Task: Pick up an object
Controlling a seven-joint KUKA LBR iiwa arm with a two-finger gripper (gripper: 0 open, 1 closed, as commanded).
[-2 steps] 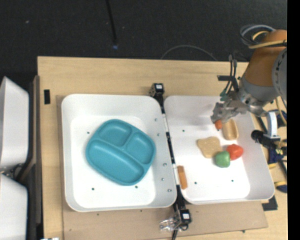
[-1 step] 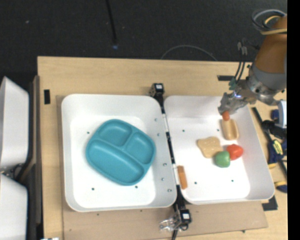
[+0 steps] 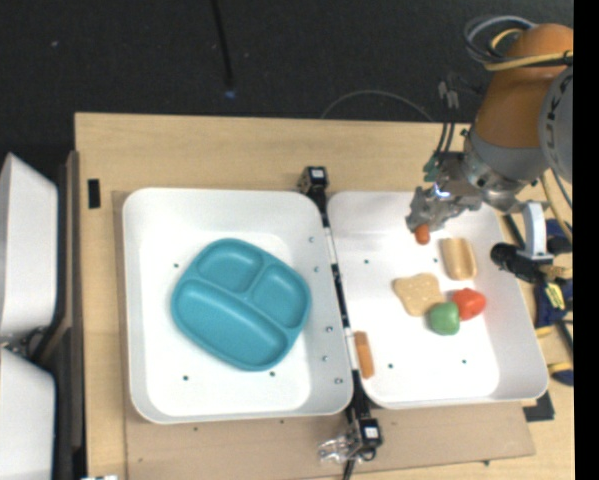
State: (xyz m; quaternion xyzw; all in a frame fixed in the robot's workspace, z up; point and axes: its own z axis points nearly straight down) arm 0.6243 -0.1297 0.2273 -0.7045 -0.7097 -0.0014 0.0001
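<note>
So the pincer (image 3: 431, 211) hangs over the far end of the right bin (image 3: 379, 388), and there's a small orange ball (image 3: 421, 235) right at its tip. Can't tell whether it's clamped on that ball or just sitting on top of it, too small and blurry there. My guess is that the ball is the pick target, since the arm is parked straight over it.

The rest of the food toys sit clustered on the right half of that bin: a hot dog bun (image 3: 459, 258) just right of the ball, a tan cracker-looking piece (image 3: 417, 293) nearer, then a green ball (image 3: 443, 318) touching a red piece (image 3: 468, 302). A little orange stick (image 3: 363, 354) lies alone by the bin's left wall, tight to the rim, so probably an awkward grab.

The left bin (image 3: 149, 388) just carries a teal divided plate (image 3: 241, 303), roughly centred, with bare floor all around it.

Room-wise, the ball is apart from the bun and clear of the far wall, so lifting straight up looks fine. The tabletop (image 3: 99, 158) outside the bins is a narrow border.
</note>
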